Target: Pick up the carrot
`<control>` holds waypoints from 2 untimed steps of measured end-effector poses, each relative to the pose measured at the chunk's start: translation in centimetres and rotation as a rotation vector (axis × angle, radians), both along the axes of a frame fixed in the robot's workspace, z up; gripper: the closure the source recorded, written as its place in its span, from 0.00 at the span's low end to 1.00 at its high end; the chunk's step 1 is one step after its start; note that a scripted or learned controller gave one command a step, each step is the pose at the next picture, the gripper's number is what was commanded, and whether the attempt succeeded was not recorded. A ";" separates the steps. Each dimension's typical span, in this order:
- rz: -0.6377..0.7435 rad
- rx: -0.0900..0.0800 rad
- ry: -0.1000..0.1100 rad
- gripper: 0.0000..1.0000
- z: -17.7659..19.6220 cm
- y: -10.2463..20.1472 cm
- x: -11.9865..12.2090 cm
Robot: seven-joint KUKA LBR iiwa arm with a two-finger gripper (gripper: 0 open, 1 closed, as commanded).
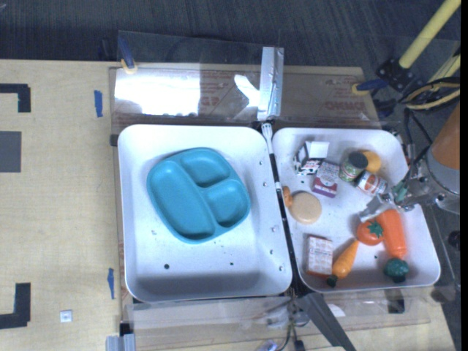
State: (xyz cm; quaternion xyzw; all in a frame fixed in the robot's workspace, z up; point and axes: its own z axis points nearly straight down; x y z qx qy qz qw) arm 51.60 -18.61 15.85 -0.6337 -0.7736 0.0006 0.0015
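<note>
A dark carpeted floor lies behind the pale wooden table [58,218], which carries two white bins side by side. The left bin [139,269] holds a blue divided tray [197,194]; the right bin [417,273] holds small toy foods. The carrot [395,232] lies near that bin's right wall, its long axis running up-and-down with the green top [397,270] toward the near rim. The claw [402,194] sits just above the carrot's upper end; whether it is spread or pressed together I cannot tell. A smaller orange piece [345,258] lies just left.
</note>
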 end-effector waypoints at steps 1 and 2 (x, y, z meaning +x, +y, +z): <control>0.128 -0.003 -0.008 0.00 2.2 -0.3 6.6; 0.263 -0.003 -0.008 0.00 1.4 -1.6 12.9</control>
